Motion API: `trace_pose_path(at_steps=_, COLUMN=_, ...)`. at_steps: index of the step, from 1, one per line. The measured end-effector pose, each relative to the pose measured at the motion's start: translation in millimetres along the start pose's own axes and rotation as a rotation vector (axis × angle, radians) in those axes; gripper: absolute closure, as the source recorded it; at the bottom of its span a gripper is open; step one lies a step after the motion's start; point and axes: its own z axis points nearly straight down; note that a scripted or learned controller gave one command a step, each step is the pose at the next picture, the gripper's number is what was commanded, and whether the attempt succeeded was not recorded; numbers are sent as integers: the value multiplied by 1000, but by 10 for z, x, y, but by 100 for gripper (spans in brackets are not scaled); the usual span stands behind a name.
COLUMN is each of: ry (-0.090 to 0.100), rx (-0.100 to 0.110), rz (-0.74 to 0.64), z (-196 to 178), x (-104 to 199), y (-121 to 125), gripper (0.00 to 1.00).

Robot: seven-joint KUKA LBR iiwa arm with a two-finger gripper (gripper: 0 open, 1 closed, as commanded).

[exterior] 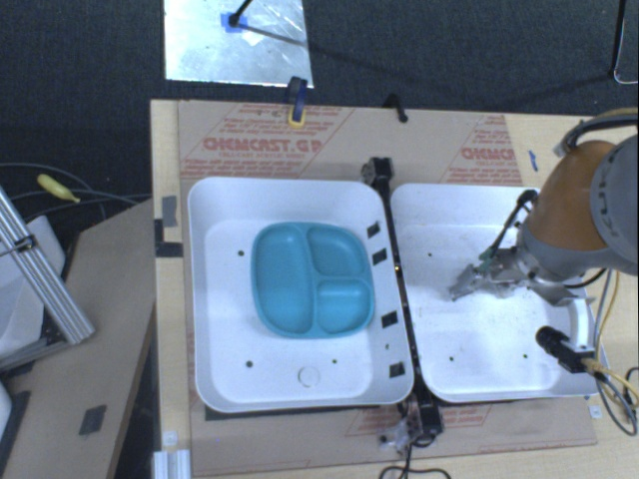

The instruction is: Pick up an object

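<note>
- I see one candidate object, a blue divided plate (312,278), lying flat in the middle of the left bin (215,228), left of the frame's centre. It has three compartments: one long one on its left side and two smaller ones stacked on its right.
- The plate sits apart from all four walls of its bin, with bare white floor around it.
- A small round clear disc (308,375) lies on that bin's floor just below the plate, near the lower wall.
- A row of black clips (381,257) runs down the seam where the two bins meet.
- The right bin (439,218) lies beside it, right of centre; I make out only small dark dots on its white floor.
- The gripper (461,288) is low over the right bin's floor, its metal tips pointing toward the frame's left, well apart from the plate and on the other side of the seam.
- I cannot tell from here whether the gripper is parted or closed; nothing is visible between its tips.
- The grey arm with its orange band (564,203) enters from the right edge.
- Both bins rest on a brown board with red lettering (260,146); a shiny metal sheet (240,28) lies at the upper left.
</note>
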Motion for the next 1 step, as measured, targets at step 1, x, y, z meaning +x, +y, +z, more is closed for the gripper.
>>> trace_pose_path(at_steps=1, ry=-2, rx=3, rz=10, z=2, x=-221, y=-81, gripper=0)
